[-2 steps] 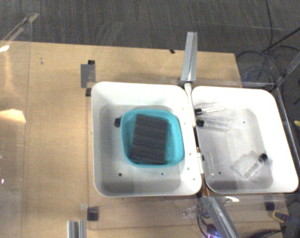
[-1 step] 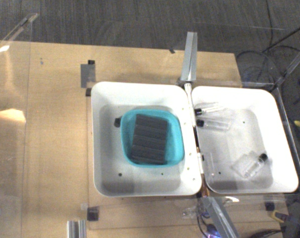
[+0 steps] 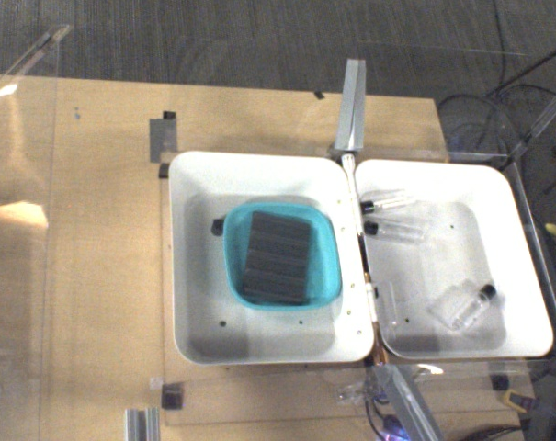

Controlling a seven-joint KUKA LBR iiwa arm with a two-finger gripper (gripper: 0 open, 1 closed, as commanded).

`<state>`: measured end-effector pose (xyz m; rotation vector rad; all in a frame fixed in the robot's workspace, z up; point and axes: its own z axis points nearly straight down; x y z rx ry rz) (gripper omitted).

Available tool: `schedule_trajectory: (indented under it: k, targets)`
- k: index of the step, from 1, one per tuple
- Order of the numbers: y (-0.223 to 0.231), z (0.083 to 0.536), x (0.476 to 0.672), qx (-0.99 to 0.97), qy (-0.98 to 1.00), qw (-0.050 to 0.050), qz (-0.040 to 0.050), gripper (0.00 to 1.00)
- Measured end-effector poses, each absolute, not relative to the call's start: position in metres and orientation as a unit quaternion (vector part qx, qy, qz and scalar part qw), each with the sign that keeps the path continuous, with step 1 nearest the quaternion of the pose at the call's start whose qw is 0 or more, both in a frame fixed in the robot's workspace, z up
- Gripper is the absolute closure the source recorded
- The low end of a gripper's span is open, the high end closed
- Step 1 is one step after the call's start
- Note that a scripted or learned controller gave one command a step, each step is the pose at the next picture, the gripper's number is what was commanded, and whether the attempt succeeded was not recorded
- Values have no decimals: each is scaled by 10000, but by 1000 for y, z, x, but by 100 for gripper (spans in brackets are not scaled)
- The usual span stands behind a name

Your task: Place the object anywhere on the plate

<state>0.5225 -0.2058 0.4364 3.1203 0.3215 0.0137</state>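
A dark ridged block [image 3: 277,257] lies flat on the blue plate [image 3: 328,255] in the left bin [image 3: 195,246]. Three clear little bottles sit in the right bin [image 3: 516,246], one [image 3: 463,305] at 5 o'clock. I cannot tell how the tool stands.

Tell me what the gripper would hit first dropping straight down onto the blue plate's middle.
Most likely the dark ridged block, which lies on the blue plate in the left bin and covers its middle; its height is unclear from this view.
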Motion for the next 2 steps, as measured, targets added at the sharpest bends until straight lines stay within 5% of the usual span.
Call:
schedule_trajectory:
  k: [1, 2]
  targets:
    - [-204, 436, 589, 9940, 1091, 27, 43, 0]
    - [-206, 436, 547, 9940, 1095, 23, 41, 0]
